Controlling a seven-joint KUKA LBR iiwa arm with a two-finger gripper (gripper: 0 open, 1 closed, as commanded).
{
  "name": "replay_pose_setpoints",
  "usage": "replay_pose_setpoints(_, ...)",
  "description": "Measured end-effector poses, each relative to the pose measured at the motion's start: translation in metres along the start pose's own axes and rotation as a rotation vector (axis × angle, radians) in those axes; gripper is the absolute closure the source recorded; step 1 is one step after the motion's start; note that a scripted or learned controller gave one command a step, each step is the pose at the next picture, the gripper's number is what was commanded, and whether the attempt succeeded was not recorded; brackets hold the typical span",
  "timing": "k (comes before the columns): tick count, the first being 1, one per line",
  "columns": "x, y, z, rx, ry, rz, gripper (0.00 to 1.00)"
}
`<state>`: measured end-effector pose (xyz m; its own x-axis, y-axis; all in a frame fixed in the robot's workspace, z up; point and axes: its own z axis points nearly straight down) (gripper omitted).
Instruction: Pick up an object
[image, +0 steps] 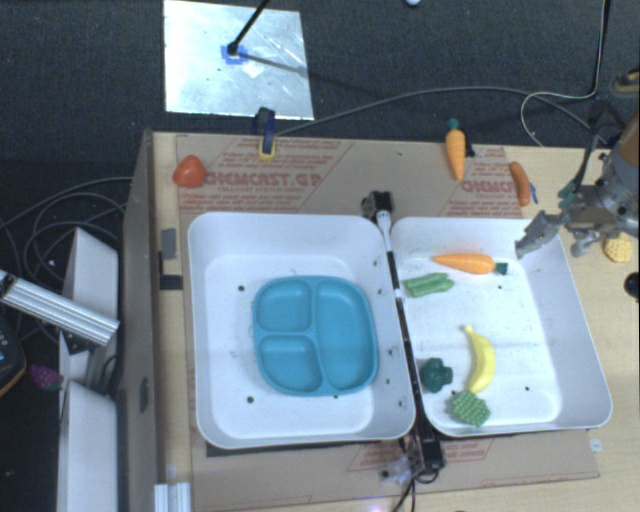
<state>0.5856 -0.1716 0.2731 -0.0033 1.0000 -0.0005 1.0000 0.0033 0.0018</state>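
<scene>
A cardboard-lined counter (300, 180) bears two white bins, left (215, 240) and right (580, 330), side by side, with two toy carrots (456, 150) (520, 183) and a tomato (188, 172) beyond.

Grey arm at right edge, claw (556, 226) hanging low, pointing left

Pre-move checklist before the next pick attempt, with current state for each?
1. Targets in right bin: carrot, green pod, banana, broccoli, green block: ok.
2. Pincer carrying nothing: cannot tell.
3. Pincer over right bin: not ok, it sits at the bin's far right rim.
4. Carrot free of neighbours: ok, green pod lies apart.
5. Banana free of neighbours: not ok, green block is at its lower tip.
6. Left bin holds blue tray, out of the path: ok.
</scene>
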Motion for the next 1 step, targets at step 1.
replay_pose_setpoints(1,0.0129,-0.0659,0.1248,0.003,0.001,0.002,0.0)
